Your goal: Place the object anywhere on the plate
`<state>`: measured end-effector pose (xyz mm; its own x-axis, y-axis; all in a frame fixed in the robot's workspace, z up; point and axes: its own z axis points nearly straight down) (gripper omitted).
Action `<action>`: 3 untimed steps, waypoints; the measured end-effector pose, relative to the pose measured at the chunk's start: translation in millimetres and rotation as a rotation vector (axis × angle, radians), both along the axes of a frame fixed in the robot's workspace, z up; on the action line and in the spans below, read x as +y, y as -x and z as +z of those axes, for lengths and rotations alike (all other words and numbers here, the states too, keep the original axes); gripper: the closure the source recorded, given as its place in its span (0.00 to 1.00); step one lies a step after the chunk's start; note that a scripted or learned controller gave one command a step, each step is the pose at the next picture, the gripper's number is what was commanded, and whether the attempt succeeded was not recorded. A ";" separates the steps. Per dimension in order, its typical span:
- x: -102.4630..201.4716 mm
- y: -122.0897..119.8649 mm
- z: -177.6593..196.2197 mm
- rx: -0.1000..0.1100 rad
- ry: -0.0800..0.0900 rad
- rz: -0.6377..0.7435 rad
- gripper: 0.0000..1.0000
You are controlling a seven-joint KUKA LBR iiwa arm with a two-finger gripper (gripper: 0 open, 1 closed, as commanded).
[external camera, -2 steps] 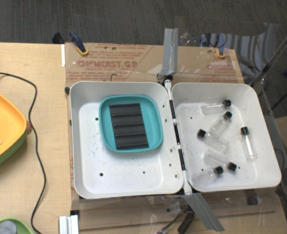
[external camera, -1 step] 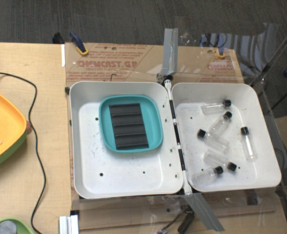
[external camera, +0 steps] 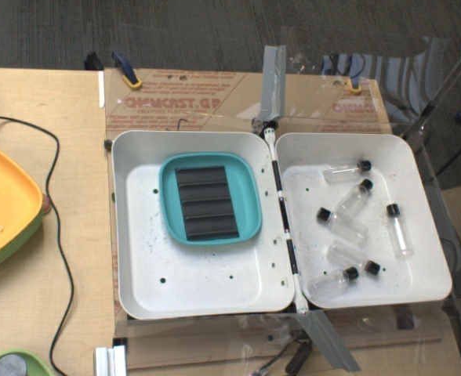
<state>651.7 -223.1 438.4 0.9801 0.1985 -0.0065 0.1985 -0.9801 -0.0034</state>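
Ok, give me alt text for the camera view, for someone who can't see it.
Two shallow white bins sit side by side on a bench: the left bin holds a teal plate with a dark ridged insert, and the right bin holds several clear vials with black caps, scattered and lying on their sides. An orange dish sits at the bench's left edge.

It looked like a lab or robotics test bench — two white bins (external camera: pixel 128 233) clamped side by side on a plywood bench (external camera: pixel 27 304), clear vials (external camera: pixel 354 200) scattered in one, a loose black cable (external camera: pixel 58 210), and grey carpet (external camera: pixel 215 14) beyond.
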 end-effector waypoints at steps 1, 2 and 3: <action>0.1 -0.6 1.1 -0.002 0.000 0.001 0.00; 0.1 -0.8 1.4 -0.003 0.001 0.001 0.00; 0.3 -1.7 2.8 -0.005 0.001 0.002 0.00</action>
<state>653.4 -222.7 441.2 0.9797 0.2006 -0.0014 0.2006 -0.9797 -0.0012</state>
